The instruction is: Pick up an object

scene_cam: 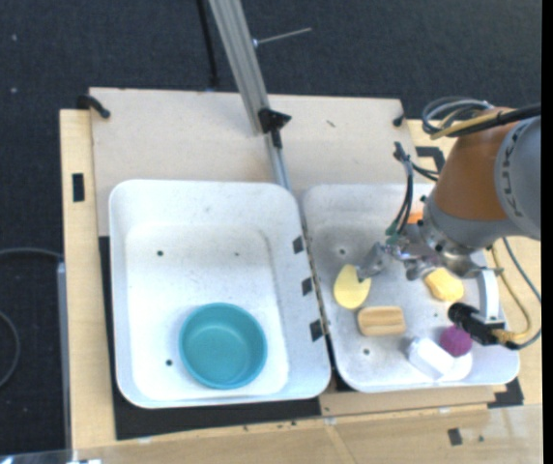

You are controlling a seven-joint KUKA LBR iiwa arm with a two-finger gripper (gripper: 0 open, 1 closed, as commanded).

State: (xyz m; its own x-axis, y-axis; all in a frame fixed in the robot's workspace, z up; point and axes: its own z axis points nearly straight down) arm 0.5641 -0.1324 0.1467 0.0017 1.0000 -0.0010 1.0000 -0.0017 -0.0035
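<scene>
The arm (pixel 480 177) comes in from the right and covers the right bin's (pixel 354 211) far right corner; its wrist hides part of the bin floor there. The gripper (pixel 381 259) hangs low over the middle of that bin, its fingers spread apart with nothing between them, their tips just beside the yellow disc (pixel 351 287).

A tan block (pixel 380 320) lies close in front of the disc. A yellow piece (pixel 443 284) sits toward the bin's right edge, partly under the wrist. A purple ball (pixel 454 340) and a white block (pixel 431 356) touch each other at the near right corner; a black part overlaps the ball and is hard to make out.

The left bin (pixel 160 211) holds a blue bowl (pixel 222 344) near its front edge. Both bins sit on a tan bench (pixel 180 133) over dark carpet (pixel 44 37). A grey metal rail (pixel 243 51) slants in to the gap between the bins.
</scene>
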